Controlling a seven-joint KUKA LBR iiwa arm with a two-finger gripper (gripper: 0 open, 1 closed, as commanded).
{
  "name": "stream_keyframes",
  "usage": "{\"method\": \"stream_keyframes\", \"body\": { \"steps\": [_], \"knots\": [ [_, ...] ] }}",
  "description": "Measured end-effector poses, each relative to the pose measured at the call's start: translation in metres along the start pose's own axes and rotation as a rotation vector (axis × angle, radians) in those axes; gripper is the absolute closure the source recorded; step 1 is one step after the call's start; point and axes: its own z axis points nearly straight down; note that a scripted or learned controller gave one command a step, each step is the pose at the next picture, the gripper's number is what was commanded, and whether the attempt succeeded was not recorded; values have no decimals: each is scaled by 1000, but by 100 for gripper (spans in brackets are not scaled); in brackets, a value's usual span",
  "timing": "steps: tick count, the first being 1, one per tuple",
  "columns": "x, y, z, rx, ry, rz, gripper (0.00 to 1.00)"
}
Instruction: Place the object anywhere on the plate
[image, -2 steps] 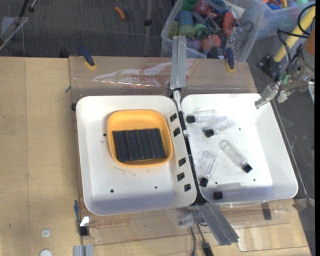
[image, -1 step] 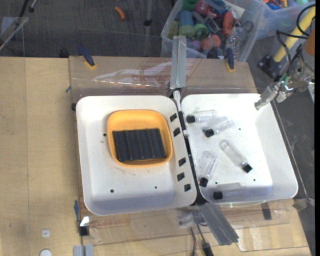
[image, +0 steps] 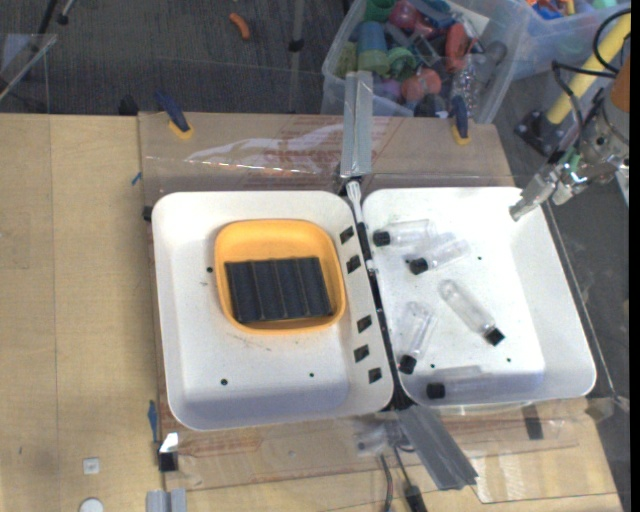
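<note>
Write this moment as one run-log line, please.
gripper: over right bin's far right corner, nothing visibly held | clear tubes: lying in right bin | orange plate: left bin, holds dark block

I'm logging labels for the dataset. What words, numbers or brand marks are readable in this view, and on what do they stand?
None can be read.
The clear bottles in the right bin show black caps but no legible print.
The orange plate and the dark ridged block on it are unmarked.
The clutter in the clear tub behind is too blurred to tell.
</note>
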Motion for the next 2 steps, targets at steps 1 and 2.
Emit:
{"method": "stream_keyframes", "body": {
  "steps": [1, 2],
  "knots": [
    [-1, 0, -4, -3, -1, 29, 0],
    [0, 1, -7, -4, -3, -10, 0]
  ]
}}
